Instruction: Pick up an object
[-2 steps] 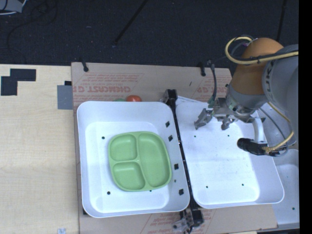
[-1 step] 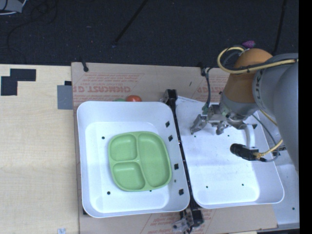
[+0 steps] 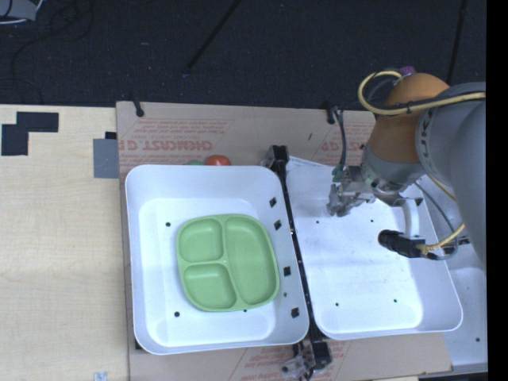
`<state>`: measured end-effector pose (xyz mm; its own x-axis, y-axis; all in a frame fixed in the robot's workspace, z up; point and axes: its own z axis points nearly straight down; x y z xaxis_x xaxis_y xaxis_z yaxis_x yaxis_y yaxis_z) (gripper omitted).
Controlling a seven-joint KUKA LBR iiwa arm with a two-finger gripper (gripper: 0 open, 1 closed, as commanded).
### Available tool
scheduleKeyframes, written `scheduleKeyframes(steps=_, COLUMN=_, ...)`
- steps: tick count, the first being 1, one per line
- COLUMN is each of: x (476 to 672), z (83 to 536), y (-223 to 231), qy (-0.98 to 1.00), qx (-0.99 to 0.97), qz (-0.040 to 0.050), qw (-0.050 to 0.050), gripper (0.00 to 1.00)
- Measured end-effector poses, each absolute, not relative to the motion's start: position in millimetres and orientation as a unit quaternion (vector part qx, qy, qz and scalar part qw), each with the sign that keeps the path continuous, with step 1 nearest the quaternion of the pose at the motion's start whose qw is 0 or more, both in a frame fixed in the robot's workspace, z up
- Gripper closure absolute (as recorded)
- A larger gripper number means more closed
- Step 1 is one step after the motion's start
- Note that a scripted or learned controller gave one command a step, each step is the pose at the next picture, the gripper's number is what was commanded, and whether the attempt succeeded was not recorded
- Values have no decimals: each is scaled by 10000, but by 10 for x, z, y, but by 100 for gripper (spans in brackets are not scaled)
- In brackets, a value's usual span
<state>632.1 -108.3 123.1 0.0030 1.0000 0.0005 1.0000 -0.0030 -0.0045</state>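
Reaching for an object
The green plate (image 3: 228, 261) lies at 8 o'clock from my end effector (image 3: 343, 201); its grip state I cannot tell.

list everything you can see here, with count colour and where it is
bins: 2, white, side by side on the bench
plate: 1, light green, three compartments, flat in the left bin
round thing: 1, red-orange, behind the left bin's far rim, mostly hidden
board: 1, brown cardboard with red print, under both bins
bench: 1, pale wood, to the left of the bins
patches: a few, black and grey, on the bench's far left
arm: 1, grey with an orange band, reaching in from the right
gripper: 1, grey metal, over the far part of the right bin, nothing seen between its fingers
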Motion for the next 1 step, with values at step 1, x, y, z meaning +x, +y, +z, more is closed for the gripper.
scheduleKeyframes(steps=1, x=6386, z=1734, y=-1012, qy=-7075, qx=-7067, qz=-4, qw=-4, gripper=100)
